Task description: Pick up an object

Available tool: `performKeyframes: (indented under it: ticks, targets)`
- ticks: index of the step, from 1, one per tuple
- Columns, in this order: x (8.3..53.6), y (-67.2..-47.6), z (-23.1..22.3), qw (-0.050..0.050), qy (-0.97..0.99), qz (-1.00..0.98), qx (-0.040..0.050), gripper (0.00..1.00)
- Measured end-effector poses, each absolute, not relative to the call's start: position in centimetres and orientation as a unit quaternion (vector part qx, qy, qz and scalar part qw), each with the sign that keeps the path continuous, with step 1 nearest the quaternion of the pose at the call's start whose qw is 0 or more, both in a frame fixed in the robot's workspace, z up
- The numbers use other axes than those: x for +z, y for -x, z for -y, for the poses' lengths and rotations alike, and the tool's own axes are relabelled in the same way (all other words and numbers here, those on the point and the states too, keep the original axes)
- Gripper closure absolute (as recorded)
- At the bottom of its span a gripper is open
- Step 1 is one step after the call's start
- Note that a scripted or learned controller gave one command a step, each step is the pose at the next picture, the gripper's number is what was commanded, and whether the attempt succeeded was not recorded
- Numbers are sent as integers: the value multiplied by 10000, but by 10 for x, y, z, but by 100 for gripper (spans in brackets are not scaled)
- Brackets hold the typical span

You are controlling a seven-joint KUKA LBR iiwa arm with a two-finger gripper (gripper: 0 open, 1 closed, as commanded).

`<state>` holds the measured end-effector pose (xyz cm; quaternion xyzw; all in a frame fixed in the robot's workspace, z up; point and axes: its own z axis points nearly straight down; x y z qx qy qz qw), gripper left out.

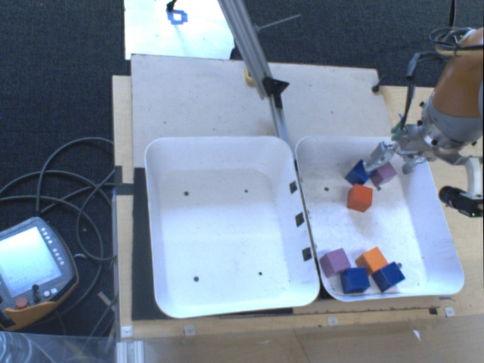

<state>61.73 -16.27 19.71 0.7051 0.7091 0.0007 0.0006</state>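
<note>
In the right bin (442, 233), my gripper (391, 163) hangs low over the far part, reaching in from the right on the grey arm with its orange band. Directly beneath and just in front of it lies a light purple cube (384, 175), with a dark blue cube (357, 174) touching it on the left. An orange cube (360, 198) rests a little nearer the camera, apart from the gripper. The view does not reveal whether the gripper touches the purple cube.
Near the right bin's front wall sit a purple cube (334, 262), an orange cube (371, 259) and two blue cubes (354, 280) (389, 276). The left bin (162, 203) stands alongside. A slanted metal rod (249, 40) crosses above the bins' shared edge.
</note>
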Motion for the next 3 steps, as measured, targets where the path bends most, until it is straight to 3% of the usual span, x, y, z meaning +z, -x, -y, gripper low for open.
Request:
performKeyframes:
  ticks: [1,3]
  targets:
    - [197,-617,163,8,-7051,-7091,5,0]
    - [90,-622,164,12,-7063,-7079,15,0]
